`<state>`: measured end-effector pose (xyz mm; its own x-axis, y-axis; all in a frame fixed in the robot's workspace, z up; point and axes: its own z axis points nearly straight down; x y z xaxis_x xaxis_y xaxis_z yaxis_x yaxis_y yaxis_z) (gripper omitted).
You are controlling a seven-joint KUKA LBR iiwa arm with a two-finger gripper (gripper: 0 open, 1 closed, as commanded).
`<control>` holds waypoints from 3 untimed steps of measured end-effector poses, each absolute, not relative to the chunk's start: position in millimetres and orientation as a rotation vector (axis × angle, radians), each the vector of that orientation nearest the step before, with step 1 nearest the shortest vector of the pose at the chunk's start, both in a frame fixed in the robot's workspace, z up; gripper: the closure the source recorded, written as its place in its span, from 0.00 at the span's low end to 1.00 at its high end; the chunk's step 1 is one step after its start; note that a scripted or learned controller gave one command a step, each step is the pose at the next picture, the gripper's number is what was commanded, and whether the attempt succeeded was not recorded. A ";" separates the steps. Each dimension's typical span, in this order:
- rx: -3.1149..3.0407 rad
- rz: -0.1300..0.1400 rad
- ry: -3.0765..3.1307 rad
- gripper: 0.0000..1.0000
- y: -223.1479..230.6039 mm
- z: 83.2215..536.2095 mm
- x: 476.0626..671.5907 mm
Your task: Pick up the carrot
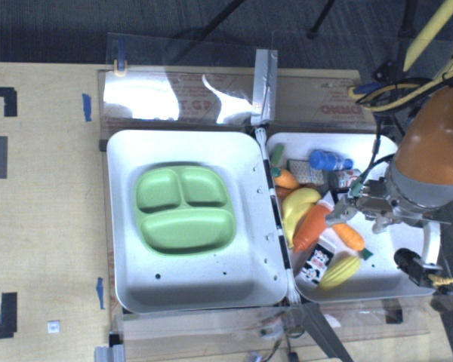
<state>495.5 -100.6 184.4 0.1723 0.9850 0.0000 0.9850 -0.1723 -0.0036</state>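
Note:
A fat orange-red carrot (309, 228) lies tilted in the left part of the right bin (385, 281), between a yellow banana (297, 205) and a black-and-white packet (315, 263). A smaller orange piece with a green tip (349, 237) lies just right of it. My gripper (346, 207) hangs low over the bin's middle, right above the carrot's upper end and the small orange piece. Nothing can be seen held in it. The grey arm with its orange band (436, 153) covers the bin's right side.
The right bin also holds a blue bottle (329, 160), a small orange fruit (285, 178) and a yellow corn-like piece (340, 271). The left bin (128, 277) bears a green divided plate (185, 207). A ridge separates the two bins.

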 end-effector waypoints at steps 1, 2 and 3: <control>-2.398 -0.005 -2.034 0.00 -140.3 86.2 487.4; -2.400 -0.006 -2.034 1.00 -140.5 95.1 488.2; -2.497 0.005 -1.903 1.00 -67.8 203.1 543.0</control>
